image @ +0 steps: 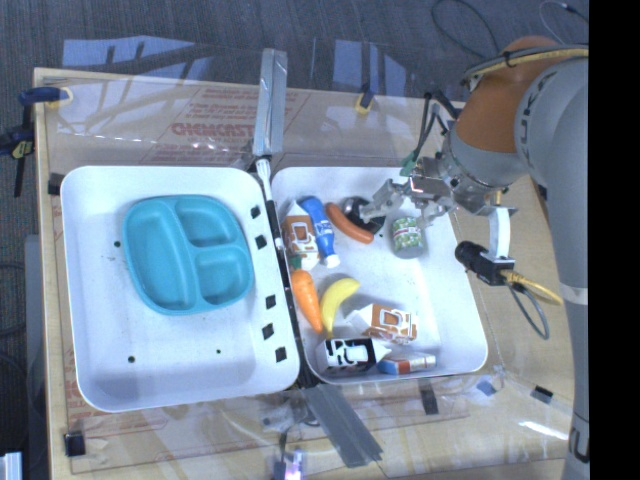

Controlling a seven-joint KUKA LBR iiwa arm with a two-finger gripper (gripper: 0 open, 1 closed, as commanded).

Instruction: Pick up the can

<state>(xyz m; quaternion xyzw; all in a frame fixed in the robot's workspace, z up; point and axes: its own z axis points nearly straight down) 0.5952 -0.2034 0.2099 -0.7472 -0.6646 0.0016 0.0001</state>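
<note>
- The can is a small cylinder with a greenish label and a pale, shiny top. It sits in the right bin, up near the far right part, just below the gripper.
- Gripper's a tangle of grey metal. The fingers look spread, one reaching left toward the hot dog, nothing between them as far as I can see, but it's blurry, so I can't really tell.
- Also in that bin: an orange carrot, a smooth curved banana, a blue and white tube, a little brown carton, and another one near the front.
- At the front wall there's a black and white box and a thin tube, labels unreadable.
- Left bin holds a glossy teal tray with three compartments.
- The arm is cut off at the right.
</note>
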